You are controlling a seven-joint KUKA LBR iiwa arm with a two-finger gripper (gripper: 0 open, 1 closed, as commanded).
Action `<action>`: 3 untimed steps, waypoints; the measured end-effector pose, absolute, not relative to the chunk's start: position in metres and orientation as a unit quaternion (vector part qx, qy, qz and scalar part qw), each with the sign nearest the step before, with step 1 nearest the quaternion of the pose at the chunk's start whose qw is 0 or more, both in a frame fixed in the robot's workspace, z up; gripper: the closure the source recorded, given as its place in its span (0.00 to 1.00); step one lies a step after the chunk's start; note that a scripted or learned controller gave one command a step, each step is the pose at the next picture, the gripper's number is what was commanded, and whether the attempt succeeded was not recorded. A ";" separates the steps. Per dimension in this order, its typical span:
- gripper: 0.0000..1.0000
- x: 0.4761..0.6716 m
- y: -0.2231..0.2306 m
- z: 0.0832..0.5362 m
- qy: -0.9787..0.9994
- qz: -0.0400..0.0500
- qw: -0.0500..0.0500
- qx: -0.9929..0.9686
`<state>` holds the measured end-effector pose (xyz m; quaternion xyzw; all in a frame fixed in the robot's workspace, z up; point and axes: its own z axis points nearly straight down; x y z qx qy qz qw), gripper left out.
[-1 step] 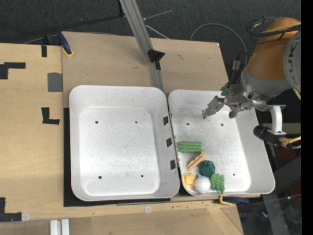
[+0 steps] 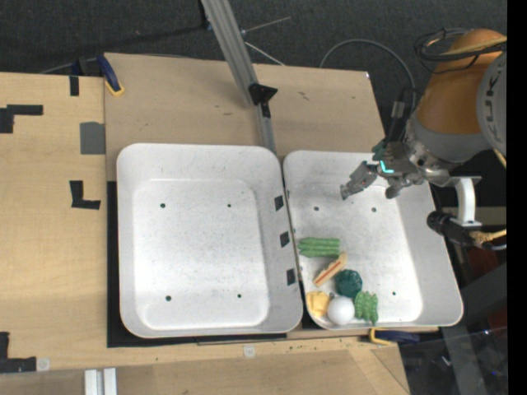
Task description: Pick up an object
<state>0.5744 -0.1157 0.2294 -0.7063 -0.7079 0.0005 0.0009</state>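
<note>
Bench top: pale plywood board (image 2: 49,245), black tape marks on its left part, a grey square patch near the upper left. Dark carpet-like floor (image 2: 99,11) behind the bench, thin cables lying on it. A blue and yellow clamp (image 2: 109,74) grips the board's back left corner.

2 shallow white bins side by side. Left white bin (image 2: 198,237): speckled floor, 4 small dark holes. A grey metal pole (image 2: 235,52) slants down from the top edge to the seam between the bins.

Right white bin (image 2: 412,253): a cluster of small objects at its near left corner. Green ribbed oblong piece (image 2: 319,246) farthest back, thin orange stick (image 2: 329,269) just in front of it, dark teal round lump (image 2: 348,283), yellow chunk (image 2: 318,303), white ball (image 2: 340,310), bright green leafy piece (image 2: 366,307).

Two-finger gripper (image 2: 373,183): hovers above the right bin's far half, well apart from the cluster, fingers spread, nothing between them.
</note>
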 end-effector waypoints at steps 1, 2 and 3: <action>0.00 0.573 -0.105 0.174 -0.707 0.003 0.003 -0.707; 0.00 0.576 -0.112 0.125 -0.707 0.003 0.003 -0.707; 0.00 0.575 -0.112 0.087 -0.708 0.001 0.000 -0.707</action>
